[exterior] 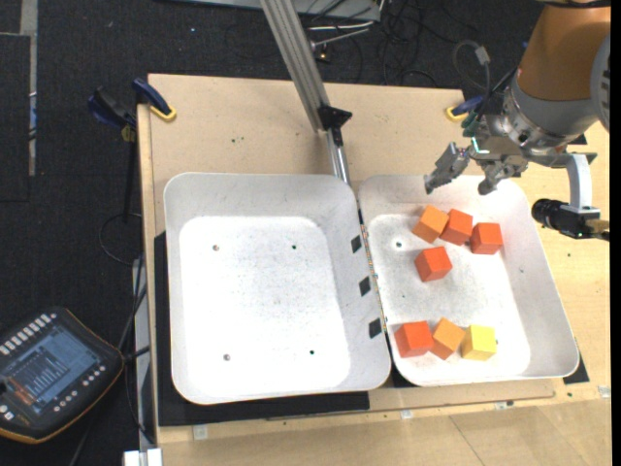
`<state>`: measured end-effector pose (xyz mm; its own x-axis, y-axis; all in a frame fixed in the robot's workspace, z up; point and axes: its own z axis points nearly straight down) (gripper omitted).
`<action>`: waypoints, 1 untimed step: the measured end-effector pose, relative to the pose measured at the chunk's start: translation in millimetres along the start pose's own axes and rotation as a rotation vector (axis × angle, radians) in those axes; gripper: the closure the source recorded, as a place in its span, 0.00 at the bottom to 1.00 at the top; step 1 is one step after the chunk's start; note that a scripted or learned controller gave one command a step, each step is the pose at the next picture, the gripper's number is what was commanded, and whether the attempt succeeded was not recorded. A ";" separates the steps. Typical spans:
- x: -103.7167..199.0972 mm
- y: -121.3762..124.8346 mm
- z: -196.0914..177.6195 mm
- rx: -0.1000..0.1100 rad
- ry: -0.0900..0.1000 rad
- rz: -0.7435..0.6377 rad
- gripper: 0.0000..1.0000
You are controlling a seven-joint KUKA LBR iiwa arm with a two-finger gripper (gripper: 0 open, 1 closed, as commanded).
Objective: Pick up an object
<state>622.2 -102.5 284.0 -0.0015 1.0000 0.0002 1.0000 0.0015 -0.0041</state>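
The gripper (pixel 469 172), fingers spread and holding nothing, hovers at upper right over the right bin (pixel 543 270), positioned to descend on the orange cubes (pixel 456 227) below.

Tan wooden bench (pixel 252 124) sits on a dark carpeted floor (pixel 78 27), cables (pixel 408 37) trailing at top. Grey metal pole (pixel 296 51) slants down onto the bench, blue-and-yellow clamps (pixel 146 100) at its back-left corner. Handheld control pendant (pixel 49 367) lies on the floor at lower left.
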 end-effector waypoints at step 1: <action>-0.2 0.6 -2.3 -0.004 -0.001 0.000 0.00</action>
<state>622.8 -102.7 286.2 -0.0012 1.0000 -0.0007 1.0000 0.0012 -0.0004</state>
